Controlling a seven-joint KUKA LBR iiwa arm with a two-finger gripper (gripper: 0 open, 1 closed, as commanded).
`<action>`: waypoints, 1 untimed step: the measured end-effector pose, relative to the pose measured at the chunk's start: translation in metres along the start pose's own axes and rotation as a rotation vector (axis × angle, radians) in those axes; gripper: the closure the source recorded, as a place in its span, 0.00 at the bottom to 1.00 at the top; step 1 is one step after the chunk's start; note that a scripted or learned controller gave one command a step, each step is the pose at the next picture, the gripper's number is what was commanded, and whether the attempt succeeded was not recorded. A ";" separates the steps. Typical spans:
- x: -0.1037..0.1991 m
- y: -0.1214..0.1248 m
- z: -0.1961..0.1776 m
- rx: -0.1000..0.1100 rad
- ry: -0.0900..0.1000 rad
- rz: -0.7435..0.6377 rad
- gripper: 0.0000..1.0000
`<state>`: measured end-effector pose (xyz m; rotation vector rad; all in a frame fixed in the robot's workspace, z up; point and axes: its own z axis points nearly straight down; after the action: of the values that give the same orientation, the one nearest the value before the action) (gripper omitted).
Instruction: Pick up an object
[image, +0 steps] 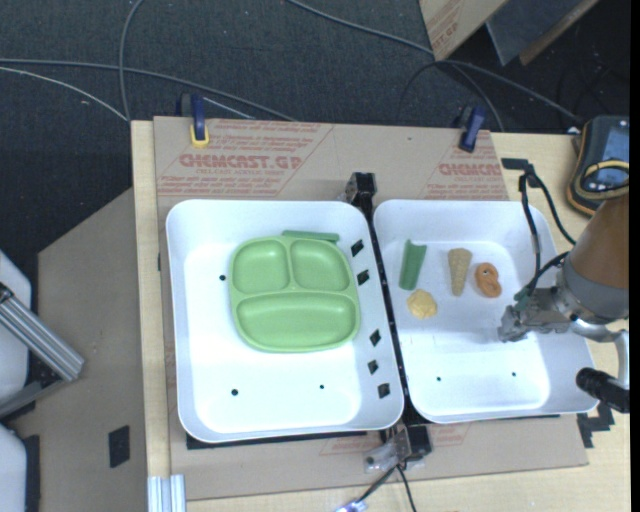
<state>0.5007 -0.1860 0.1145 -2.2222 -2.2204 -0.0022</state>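
In the right bin lie a green stick-shaped piece, a tan cone-shaped piece, an orange piece and a small yellow lump. My gripper is low over the right side of that bin, just below and to the right of the orange piece. Nothing shows between its fingers. The arm comes in from the right edge.
The left bin holds a light green divided plate. A black divider with clips runs between the bins. Blue clamps hold the cardboard base at the back.
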 end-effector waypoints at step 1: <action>0.011 0.001 -0.053 -0.004 -0.002 -0.003 1.00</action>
<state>0.5018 -0.1755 0.1674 -2.2222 -2.2264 -0.0041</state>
